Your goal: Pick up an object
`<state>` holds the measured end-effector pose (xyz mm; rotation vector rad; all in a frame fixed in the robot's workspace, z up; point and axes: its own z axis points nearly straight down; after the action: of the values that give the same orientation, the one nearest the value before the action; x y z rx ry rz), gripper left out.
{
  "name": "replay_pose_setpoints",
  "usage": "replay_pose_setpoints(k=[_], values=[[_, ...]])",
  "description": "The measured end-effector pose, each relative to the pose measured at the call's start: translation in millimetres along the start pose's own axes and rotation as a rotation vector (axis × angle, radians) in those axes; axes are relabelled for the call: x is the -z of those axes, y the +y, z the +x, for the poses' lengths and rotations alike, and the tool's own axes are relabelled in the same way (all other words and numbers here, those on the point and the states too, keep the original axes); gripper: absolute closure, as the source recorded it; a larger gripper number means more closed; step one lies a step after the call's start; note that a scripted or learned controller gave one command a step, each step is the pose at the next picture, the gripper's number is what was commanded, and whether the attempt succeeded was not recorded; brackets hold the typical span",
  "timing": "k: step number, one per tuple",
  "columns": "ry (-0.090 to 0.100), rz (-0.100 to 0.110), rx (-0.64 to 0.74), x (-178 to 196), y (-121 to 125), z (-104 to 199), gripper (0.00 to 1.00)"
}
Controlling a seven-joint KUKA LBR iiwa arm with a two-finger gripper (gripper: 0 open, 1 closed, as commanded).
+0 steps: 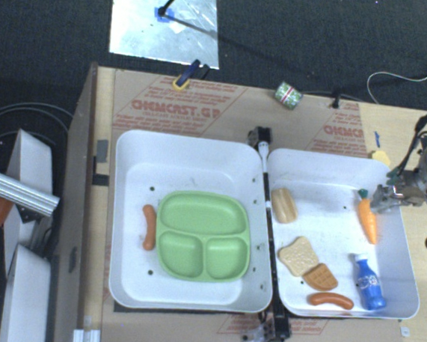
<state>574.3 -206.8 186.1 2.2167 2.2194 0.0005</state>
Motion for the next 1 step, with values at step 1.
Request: replay_pose_setpoints(k=[1], values=[[0.002,0.001,0.001,7.3,-19.5,0.1,0.0]])
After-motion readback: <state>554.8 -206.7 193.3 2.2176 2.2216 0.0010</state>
